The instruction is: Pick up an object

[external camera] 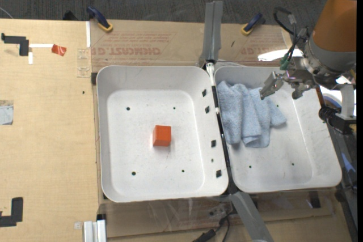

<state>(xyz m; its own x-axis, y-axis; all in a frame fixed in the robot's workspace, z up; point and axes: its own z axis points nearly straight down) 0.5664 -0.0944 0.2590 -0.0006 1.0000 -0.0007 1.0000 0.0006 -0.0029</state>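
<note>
An orange cube (162, 136) sits near the middle of the left bin (113, 122). A crumpled light blue cloth (247, 113) lies in the left part of the right bin (306, 161), against the divider. My gripper (282, 90) hangs over the back of the right bin, just right of the cloth's upper edge. It is open, its two fingers are spread, and nothing is between them. The orange-banded wrist (337, 14) rises behind it at the right.
A grey divider bar (212, 37) runs between the bins. Clamps (99, 18) (252, 24) hold a cardboard sheet behind the bins. A wooden bench top (45, 133) spreads to the left, with small markers on it.
</note>
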